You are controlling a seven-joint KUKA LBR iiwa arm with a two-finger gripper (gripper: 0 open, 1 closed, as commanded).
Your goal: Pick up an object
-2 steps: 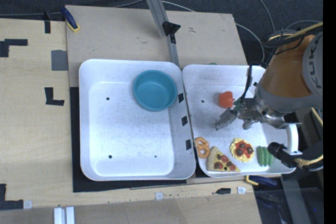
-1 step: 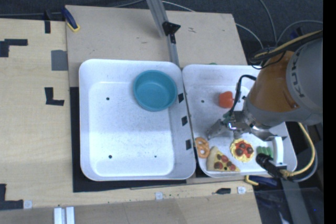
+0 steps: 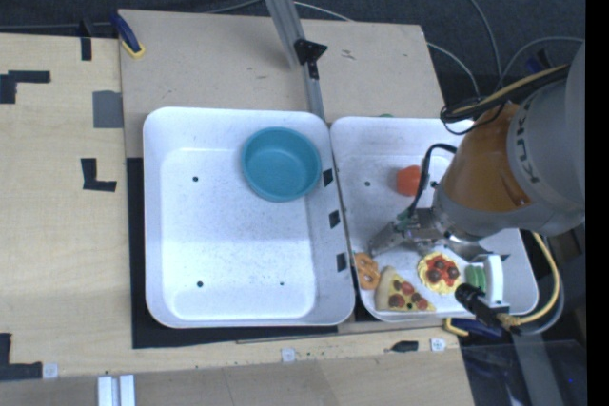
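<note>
The hand (image 3: 388,238) is hanging low in the right bin (image 3: 366,143), grip state unclear, near pizza toys (image 3: 419,285) crowding its front edge; a blue bowl (image 3: 281,164) is sitting at the left bin's (image 3: 181,233) back edge.

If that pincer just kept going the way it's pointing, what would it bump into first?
The pincer points toward the left, low over the right bin. Going straight on, it would likely meet that bin's left wall beside the small orange toy. Depth is hard to judge from above.
</note>
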